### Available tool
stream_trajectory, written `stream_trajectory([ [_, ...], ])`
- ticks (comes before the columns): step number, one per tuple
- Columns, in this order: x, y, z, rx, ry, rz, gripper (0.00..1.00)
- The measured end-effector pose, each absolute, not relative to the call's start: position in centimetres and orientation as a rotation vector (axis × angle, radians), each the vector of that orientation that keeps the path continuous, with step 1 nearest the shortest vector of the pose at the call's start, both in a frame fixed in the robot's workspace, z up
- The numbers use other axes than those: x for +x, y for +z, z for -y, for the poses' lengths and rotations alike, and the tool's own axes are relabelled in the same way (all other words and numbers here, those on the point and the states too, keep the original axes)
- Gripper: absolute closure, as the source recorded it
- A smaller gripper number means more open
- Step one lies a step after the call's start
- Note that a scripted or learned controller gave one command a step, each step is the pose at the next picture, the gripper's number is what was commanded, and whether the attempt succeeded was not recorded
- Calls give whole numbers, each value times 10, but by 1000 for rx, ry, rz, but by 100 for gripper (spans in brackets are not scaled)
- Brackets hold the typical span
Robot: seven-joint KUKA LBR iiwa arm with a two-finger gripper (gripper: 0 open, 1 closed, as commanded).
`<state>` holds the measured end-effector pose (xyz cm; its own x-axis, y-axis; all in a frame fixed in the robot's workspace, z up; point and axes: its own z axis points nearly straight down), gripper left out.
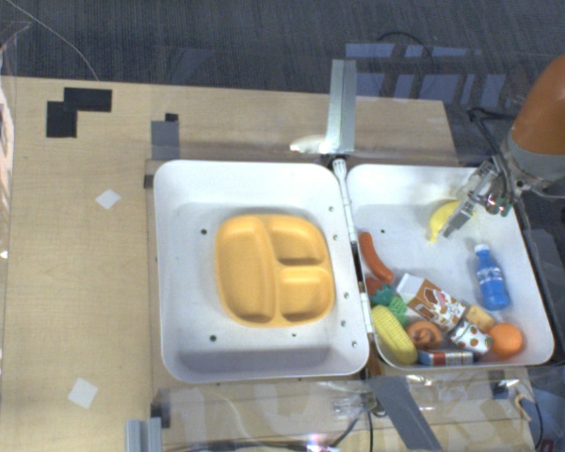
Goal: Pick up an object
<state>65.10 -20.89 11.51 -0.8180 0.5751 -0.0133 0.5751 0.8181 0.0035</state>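
Hand sits low in right bin, upper area, fingertips touching the yellow banana; whether they are closed on it, cannot tell. Blue bottle lies just below. Yellow divided plate occupies left bin.

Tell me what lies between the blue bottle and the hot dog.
Camera view: bare white bin floor between the blue bottle and the hot dog.
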Motion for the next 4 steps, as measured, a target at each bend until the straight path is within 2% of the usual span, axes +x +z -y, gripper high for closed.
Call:
stream_trajectory([
  [1,641,109,139,1248,5,-2875,0],
  [2,641,109,141,1251,4,-2874,0],
  [3,633,183,210,1144,0,-2906,0],
  [4,652,141,204,1640,3,-2671,0],
])
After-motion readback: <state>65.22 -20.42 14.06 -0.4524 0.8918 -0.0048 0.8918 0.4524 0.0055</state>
